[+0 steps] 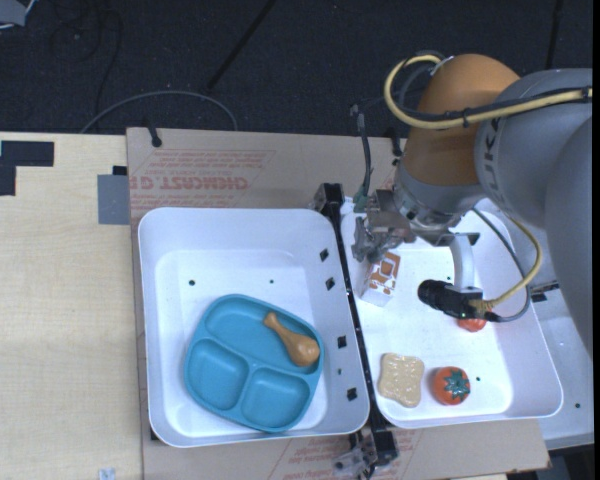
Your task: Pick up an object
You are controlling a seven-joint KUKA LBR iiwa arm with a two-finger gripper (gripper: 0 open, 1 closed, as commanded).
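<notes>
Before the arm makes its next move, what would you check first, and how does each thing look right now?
1. Gripper over the right bin: ok.
2. Small carton just below the gripper, within reach: ok.
3. Carton between the fingers: cannot tell.
4. Toast and tomato lying apart from the carton: ok.
5. Drumstick resting on the blue tray in the left bin, out of the way: ok.

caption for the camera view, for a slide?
Claw over right bin by a small card; drumstick on blue tray in left bin.
</notes>
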